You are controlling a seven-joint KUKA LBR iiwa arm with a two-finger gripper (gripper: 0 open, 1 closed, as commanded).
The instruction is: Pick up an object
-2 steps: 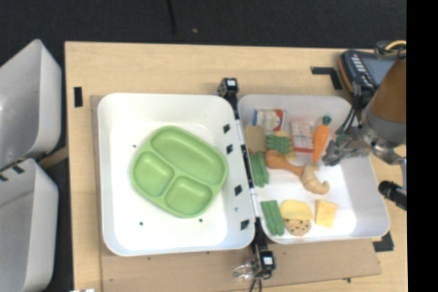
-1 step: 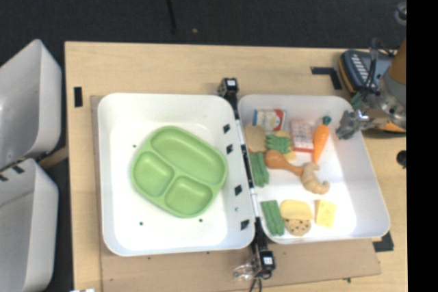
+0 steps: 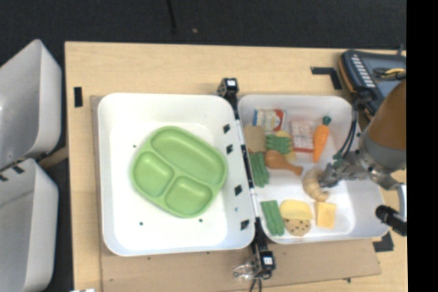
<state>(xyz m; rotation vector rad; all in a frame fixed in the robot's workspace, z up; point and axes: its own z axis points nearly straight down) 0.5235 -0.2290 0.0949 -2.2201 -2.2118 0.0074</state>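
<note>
Grey gripper (image 3: 331, 176) apparently touching tan toy (image 3: 313, 185), right bin (image 3: 342, 104).

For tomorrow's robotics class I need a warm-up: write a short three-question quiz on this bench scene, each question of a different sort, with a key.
1. True or false: the green divided plate lies in the same bin as the toy carrot.
2. Multiple choice: the gripper is over which bin? A) the left bin B) the right bin C) neither, it is over the bare bench.
3. Fill in: the yellow cheese wedge lies right of the round ____ with dark chips.

Key: 1 false; 2 B; 3 cookie.
</note>
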